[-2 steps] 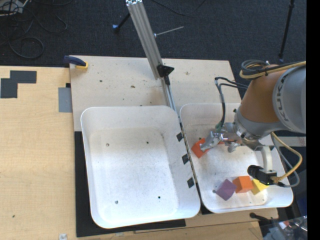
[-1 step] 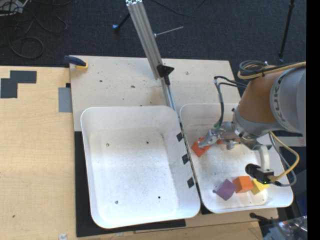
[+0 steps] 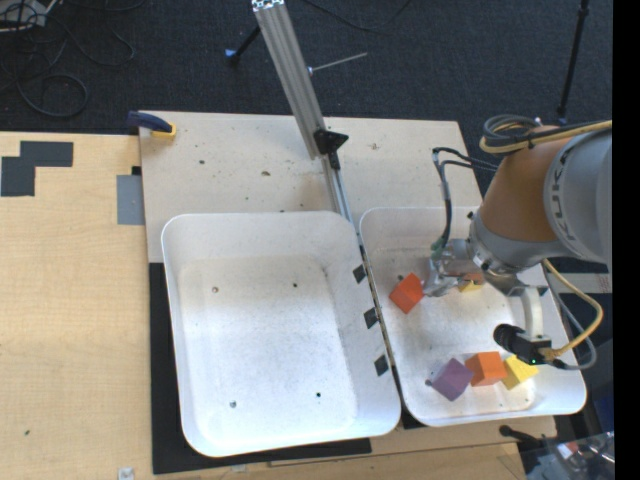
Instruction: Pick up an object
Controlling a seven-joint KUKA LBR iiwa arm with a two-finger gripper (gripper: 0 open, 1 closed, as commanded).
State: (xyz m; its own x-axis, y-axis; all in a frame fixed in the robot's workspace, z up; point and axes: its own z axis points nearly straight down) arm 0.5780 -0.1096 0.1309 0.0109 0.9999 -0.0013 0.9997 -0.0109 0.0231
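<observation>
right bin (image 3: 560, 400): four blocks (image 3: 452, 378) | left bin (image 3: 200, 230) beside

One fixed cam is looking down at a slant from above the bench (image 3: 250, 158), w/ both white bins (image 3: 200, 238) filling frame centre, arm (image 3: 540, 203) entering mid-right.

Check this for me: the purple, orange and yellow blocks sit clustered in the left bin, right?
Not quite. The camera view shows the purple block, orange block and yellow block clustered in the right bin, not the left one.
</observation>
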